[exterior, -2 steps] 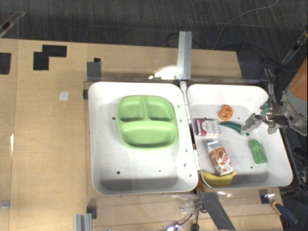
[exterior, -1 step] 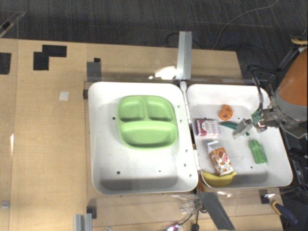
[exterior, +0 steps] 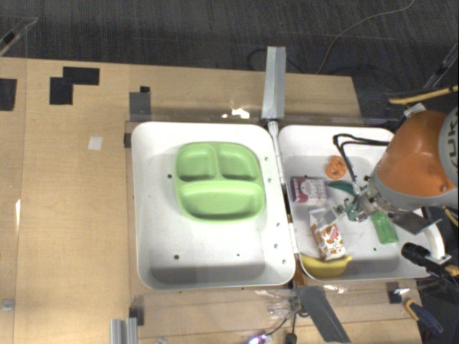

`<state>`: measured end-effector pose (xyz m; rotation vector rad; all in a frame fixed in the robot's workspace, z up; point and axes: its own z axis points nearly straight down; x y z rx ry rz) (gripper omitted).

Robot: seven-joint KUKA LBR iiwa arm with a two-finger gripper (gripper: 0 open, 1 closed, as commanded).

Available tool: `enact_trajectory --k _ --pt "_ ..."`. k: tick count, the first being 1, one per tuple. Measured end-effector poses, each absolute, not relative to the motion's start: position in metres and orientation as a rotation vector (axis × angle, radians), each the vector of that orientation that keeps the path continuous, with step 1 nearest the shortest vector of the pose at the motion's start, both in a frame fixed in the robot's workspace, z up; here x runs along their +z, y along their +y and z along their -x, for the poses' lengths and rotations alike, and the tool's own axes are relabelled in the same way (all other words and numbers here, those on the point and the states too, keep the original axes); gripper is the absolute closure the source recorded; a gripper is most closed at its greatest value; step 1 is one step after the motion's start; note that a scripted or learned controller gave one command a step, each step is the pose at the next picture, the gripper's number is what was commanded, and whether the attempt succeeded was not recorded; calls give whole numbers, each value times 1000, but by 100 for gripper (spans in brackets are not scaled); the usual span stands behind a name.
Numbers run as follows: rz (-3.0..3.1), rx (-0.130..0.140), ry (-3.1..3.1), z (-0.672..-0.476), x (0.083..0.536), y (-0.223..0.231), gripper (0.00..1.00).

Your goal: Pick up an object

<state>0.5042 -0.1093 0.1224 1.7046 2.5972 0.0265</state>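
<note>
The right bin (exterior: 373, 136) holds several small objects. A pink and white packet (exterior: 308, 189) lies near its left wall, with a small orange object (exterior: 335, 167) behind it. A red and white snack pouch (exterior: 328, 241) lies further forward, and a yellow banana (exterior: 326, 265) rests against the front wall. A green bar (exterior: 384, 229) lies to the right. My gripper (exterior: 355, 208) hangs low in the middle of this bin, between the pink packet and the green bar, just right of a clear wrapper (exterior: 324, 216). A teal object (exterior: 343, 187) shows right beside it.
The left bin (exterior: 154, 249) carries a green divided plate (exterior: 219, 180). The arm's orange band (exterior: 416, 160) covers the right bin's far right side. A metal divider post (exterior: 274, 84) stands behind the two bins. Black cables (exterior: 351, 145) run along the right bin's back.
</note>
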Motion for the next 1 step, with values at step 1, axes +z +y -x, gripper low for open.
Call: enact_trajectory --k 1 --pt "-1743 19 2589 -539 92 -99 0"
